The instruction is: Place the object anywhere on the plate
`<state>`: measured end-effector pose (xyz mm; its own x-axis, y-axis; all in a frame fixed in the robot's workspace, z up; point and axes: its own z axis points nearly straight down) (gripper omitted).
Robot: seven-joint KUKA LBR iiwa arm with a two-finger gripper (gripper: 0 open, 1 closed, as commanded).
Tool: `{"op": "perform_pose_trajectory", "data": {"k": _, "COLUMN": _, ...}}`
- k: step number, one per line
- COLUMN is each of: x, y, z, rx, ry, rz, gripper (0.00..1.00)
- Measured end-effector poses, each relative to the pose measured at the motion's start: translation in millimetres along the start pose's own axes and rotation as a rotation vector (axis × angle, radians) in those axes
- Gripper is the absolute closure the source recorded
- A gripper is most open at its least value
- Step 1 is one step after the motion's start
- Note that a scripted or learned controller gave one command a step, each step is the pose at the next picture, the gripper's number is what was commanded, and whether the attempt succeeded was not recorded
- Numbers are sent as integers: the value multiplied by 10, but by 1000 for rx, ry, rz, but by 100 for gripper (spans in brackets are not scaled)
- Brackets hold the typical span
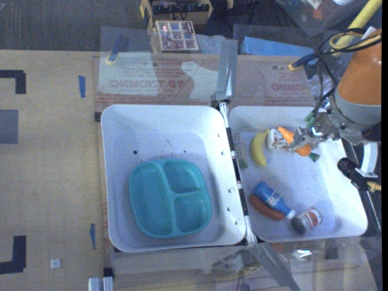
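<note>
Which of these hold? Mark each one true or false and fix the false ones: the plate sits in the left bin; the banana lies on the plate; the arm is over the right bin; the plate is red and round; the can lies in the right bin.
1. The plate sits in the left bin. True.
2. The banana lies on the plate. False: it lies in the right bin, near the wall between the bins.
3. The arm is over the right bin. True: it reaches over that bin's upper right corner.
4. The plate is red and round. False: it is teal, a rounded rectangle with three compartments.
5. The can lies in the right bin. True: near the lower edge, beside the blue bottle.
</note>
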<state>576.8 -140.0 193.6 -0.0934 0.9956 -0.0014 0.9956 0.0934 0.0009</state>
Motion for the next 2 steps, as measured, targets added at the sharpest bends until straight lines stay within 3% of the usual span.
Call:
{"op": "perform_pose_trajectory", "data": {"k": 1, "x": 1138, "y": 211, "z": -234, "rx": -3, "ry": 0, "rz": -178, "gripper": 100}}
{"op": "perform_pose_trajectory", "data": {"k": 2, "x": 1756, "y": -281, "z": -133, "rx": 3, "ry": 3, "rz": -324, "gripper": 100}}
